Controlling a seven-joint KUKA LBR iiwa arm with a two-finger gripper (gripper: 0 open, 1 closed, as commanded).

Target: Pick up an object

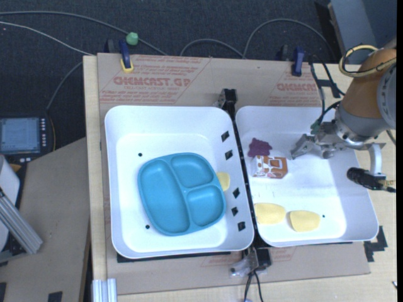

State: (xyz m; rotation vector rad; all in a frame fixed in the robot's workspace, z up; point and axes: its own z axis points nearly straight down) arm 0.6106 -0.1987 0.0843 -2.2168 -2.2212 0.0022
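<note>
Yellow pieces (pixel 303 219) lie along your right bin's (pixel 352 225) near edge; your hand (pixel 301 148), spread and holding nothing, could shove the wrapped snack (pixel 271 167) aside.

A brown cardboard-covered surface (pixel 189 74) stands on dark carpet (pixel 56 5). Blue clamps (pixel 126 60) grip its far edge. Left of it sits a small screen (pixel 22 134), and thin cables (pixel 63 21) trail beyond it.

Bench (pixel 157 74) w/ two white bins: left bin (pixel 119 168), right bin (pixel 352 219).
</note>
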